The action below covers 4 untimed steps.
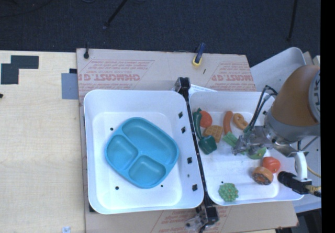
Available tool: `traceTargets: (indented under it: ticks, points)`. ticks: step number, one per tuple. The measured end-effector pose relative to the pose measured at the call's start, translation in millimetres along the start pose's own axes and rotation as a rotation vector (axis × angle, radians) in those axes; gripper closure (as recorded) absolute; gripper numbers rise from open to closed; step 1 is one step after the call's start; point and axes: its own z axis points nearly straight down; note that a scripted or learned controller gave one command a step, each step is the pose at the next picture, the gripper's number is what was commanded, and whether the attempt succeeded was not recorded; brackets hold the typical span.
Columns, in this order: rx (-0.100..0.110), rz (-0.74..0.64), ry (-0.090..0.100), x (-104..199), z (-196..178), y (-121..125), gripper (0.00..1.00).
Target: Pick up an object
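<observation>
Grey gripper point(246, 145) low in right bin point(246, 198) among toy food, finger state indiscernible; blue tray point(141, 152) in left bin point(99, 117).

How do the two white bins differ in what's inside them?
The left bin holds one thing, a blue divided plate; the right bin holds many small toy foods, among them a green bumpy piece and a red tomato-like piece. The gripper reaches into the right bin, not the left bin. Both are shallow, white and side by side.
</observation>
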Motion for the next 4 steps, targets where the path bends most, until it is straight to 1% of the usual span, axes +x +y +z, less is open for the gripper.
traceTargets:
  ticks: [1, 2, 3, 4]
  points:
    - [-0.001, 0.0, 0.0, -1.1, -55.2, 9.9, 1.0]
    - [0.002, -0.001, 0.0, -1.8, -83.8, 10.8, 1.0]
    - [0.006, -0.004, 0.002, 48.6, -71.2, 28.0, 1.0]
    - [0.006, -0.005, 0.003, 103.2, -73.8, 28.9, 1.0]
